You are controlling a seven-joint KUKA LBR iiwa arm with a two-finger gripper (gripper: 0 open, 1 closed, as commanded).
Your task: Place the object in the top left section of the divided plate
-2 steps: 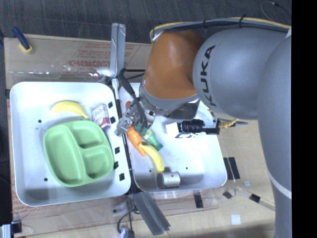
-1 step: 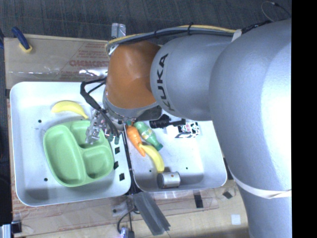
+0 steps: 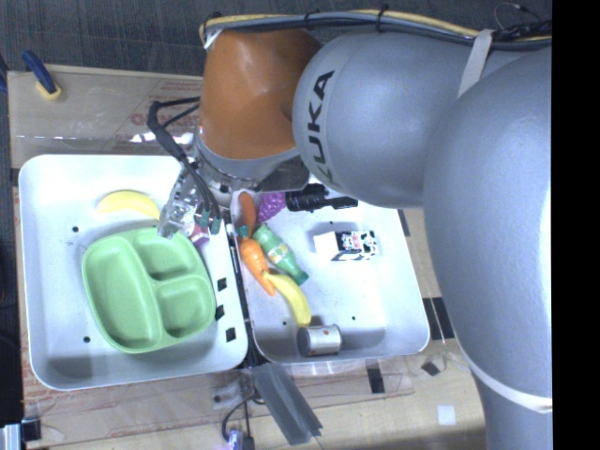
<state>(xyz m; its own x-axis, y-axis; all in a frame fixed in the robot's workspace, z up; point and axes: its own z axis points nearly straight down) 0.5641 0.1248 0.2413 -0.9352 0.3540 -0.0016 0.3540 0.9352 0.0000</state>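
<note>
- Nearest you, in the right bin (image 3: 394, 331), a small metal cylinder (image 3: 321, 338) lies by the near wall. It plays no part unless the arm sweeps low on a return pass.
- Just beyond it, a banana (image 3: 292, 298), a carrot (image 3: 253, 259) and a green bottle (image 3: 279, 253) lie bunched against the divider between the bins, touching or nearly so. If the object to be moved is one of these, a grab could catch a neighbour or push the pile apart. You cannot tell from here which one is meant.
- To their right a small white card with dark print (image 3: 345, 243) lies flat, well apart from the rest.
- In the left bin (image 3: 42, 251), the green divided plate (image 3: 148, 289) sits near the middle. Its top left section is bare, so the placing is not yet done.
- A yellow piece (image 3: 127, 203) lies just beyond the plate's far rim, outside it. It is a likely candidate too, and a drop from height could send it rolling over the rim.
- The tool (image 3: 185, 209) hovers over the plate's far right corner, beside the divider. You cannot tell how far apart it stands, nor whether anything is in it; something pinkish (image 3: 200, 233) shows just below it, unclear.
- Watch the loose cable (image 3: 169, 139) by the wrist; it could snag.
</note>
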